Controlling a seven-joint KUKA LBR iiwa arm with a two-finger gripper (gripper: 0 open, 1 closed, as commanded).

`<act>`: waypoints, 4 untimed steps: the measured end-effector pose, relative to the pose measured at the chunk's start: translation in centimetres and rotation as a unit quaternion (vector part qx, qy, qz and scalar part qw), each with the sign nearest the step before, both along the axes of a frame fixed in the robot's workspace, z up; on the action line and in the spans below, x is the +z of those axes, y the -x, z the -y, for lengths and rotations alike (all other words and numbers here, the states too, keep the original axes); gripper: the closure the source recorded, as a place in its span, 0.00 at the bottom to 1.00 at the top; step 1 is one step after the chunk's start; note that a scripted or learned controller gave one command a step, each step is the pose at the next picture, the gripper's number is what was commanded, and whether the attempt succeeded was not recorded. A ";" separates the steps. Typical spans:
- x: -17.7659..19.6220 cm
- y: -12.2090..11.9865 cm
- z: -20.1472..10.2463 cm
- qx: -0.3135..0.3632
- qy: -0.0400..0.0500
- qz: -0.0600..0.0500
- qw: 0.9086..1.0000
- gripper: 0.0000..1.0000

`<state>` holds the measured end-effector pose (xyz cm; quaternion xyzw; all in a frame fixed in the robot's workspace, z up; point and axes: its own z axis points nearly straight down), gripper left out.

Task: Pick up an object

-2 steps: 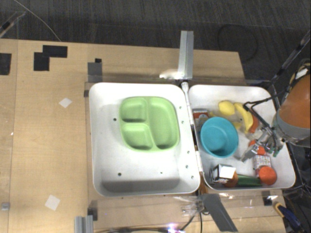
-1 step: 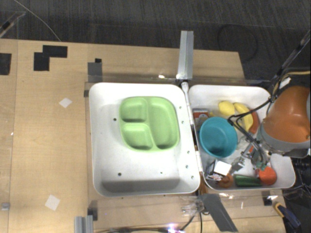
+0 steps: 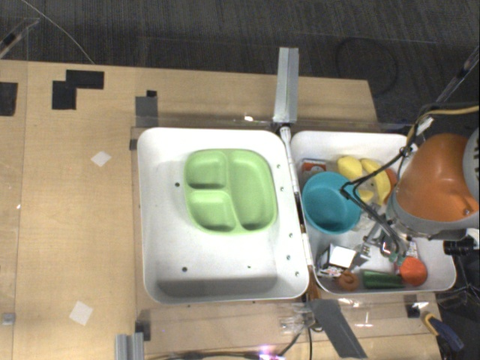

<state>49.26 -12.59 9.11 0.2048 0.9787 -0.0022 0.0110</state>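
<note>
My gripper (image 3: 377,243) hangs low over the right bin (image 3: 447,279), below the orange band of the arm (image 3: 439,177). Directly around it lie a small white and black box (image 3: 341,258), a dark green long object (image 3: 381,279), an orange-red round object (image 3: 412,271) and a small brown piece (image 3: 346,280). A blue cup (image 3: 328,201) stands left of the gripper, with a yellow banana (image 3: 365,175) behind it. The arm hides part of the bin's right side.
The left bin (image 3: 165,261) holds a light green divided plate (image 3: 229,190). A metal post (image 3: 286,88) stands behind the wall between the two bins. Black cables (image 3: 375,172) run from the arm across the banana.
</note>
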 end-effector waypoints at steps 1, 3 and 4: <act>0.7 -9.5 -1.2 0.019 -0.004 -0.007 1.000 0.00; -0.1 -5.3 -0.1 -0.155 -0.006 -0.002 0.988 0.00; 1.3 -5.8 -0.1 -0.152 -0.006 0.004 0.988 1.00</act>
